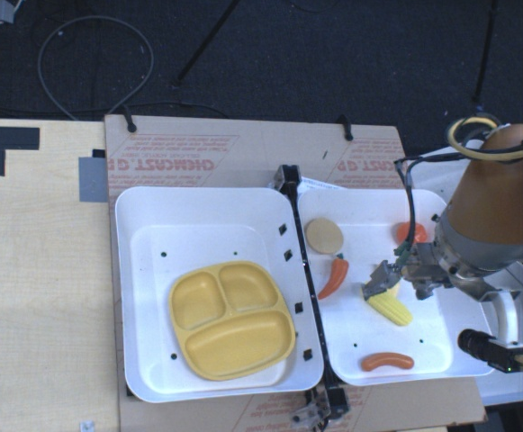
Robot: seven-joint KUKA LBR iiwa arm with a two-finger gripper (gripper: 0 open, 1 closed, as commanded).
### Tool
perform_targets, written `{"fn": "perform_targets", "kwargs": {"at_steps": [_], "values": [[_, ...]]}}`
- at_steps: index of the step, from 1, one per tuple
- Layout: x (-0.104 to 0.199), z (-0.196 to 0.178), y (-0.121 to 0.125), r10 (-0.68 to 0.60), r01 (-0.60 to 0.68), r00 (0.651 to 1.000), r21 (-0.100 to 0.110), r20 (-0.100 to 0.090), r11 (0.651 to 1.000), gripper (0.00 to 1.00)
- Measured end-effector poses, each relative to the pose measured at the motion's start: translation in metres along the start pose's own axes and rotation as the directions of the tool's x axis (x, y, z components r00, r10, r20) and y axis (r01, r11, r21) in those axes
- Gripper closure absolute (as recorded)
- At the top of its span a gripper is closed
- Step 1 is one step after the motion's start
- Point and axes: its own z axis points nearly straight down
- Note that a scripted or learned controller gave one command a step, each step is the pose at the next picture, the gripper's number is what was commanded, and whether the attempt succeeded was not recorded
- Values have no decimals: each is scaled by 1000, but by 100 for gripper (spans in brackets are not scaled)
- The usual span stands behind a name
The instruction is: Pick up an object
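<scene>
A robotics laboratory test station, seen from a fixed overhead camera: two shallow white bins [139,241] sit side by side on a sheet of printed cardboard [189,151] laid over a pale wooden bench [36,277], with dark carpet [270,43] and loose black cables [94,61] beyond. An industrial robot arm [486,214], its wiring exposed, reaches in over the right-hand bin. Plastic toy food, including a corn cob [392,309] and a sausage [387,362], and a yellow divided tray [231,318] serve as practice props rather than real kitchenware.
</scene>
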Motion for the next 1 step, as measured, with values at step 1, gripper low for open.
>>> {"fn": "perform_targets", "kwargs": {"at_steps": [1], "values": [[0, -6, 2, -2, 2, 1000, -12, 1, 1000, 0]]}}
